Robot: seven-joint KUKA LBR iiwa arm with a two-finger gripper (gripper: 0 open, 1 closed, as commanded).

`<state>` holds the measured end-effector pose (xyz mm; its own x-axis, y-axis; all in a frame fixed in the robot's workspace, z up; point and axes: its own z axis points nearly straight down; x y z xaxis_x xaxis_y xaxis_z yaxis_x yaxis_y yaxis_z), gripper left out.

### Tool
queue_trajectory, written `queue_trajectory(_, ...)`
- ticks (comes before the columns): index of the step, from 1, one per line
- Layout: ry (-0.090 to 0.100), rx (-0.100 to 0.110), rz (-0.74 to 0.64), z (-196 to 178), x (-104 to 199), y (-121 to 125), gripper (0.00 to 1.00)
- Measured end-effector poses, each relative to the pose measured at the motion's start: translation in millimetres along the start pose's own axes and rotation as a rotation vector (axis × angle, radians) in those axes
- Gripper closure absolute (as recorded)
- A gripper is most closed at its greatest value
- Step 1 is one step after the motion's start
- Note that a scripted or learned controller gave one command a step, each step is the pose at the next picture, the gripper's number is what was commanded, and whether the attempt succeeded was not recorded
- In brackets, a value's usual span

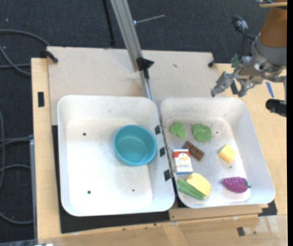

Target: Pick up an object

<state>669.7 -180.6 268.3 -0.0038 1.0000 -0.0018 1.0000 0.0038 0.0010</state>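
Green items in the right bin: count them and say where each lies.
3. Two green pieces lie at the bin's far side, one to the left of the other. A green pod lies at the near edge against the yellow item. None seems hidden.

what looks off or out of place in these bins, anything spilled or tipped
Nothing stands out. The blue bowl sits upright in the left bin. The toy foods lie loose and apart in the right bin, none spilled over its rim. The gripper hangs above that bin's far edge, holding nothing.
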Motion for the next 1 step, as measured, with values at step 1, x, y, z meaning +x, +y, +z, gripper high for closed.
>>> queue_trajectory(1, -0.002, 0.001, 0.000, -0.2, -0.8, -0.2, 0.00)
